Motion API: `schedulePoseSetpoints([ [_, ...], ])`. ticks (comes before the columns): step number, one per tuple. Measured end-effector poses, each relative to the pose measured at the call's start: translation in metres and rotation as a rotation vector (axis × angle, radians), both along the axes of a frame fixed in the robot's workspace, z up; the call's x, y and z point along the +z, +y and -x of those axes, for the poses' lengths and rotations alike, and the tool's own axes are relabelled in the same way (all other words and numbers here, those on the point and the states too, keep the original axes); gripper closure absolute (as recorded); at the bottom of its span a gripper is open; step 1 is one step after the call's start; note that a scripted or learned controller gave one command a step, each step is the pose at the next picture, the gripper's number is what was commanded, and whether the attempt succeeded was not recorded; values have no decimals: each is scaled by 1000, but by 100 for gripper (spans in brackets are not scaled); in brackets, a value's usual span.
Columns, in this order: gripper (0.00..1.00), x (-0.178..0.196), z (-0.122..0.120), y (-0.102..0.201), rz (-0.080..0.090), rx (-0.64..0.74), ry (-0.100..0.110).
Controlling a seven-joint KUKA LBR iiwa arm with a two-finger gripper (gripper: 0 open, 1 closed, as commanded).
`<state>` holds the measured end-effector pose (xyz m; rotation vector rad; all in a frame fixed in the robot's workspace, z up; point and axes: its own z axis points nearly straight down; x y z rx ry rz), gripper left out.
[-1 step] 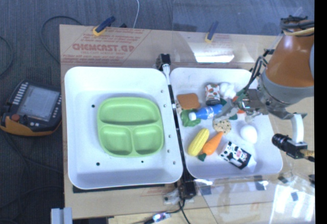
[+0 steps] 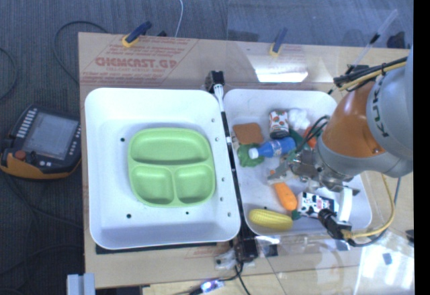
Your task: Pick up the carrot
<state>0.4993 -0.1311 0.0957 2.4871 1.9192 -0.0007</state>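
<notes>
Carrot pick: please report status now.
Claw low in right bin, beside carrot, grip unclear. Carrot lying on bin floor, not lifted. Corn and blue bottle close by.

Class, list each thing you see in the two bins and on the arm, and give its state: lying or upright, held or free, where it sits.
Carrot: lying free in the right bin, beside the gripper.
Corn cob: lying flat near the front wall.
Blue bottle: on its side.
Can: upright, I think.
Green tray: flat in the left bin.
Gripper: low over the right bin.
</notes>
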Motion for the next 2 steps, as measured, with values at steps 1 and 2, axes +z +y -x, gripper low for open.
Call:
schedulePoseSetpoints([
  [1, 100, 8, 1, 0, 1, 0, 5],
  [2, 100, 126, -10, 67, -1, -49, -6],
])
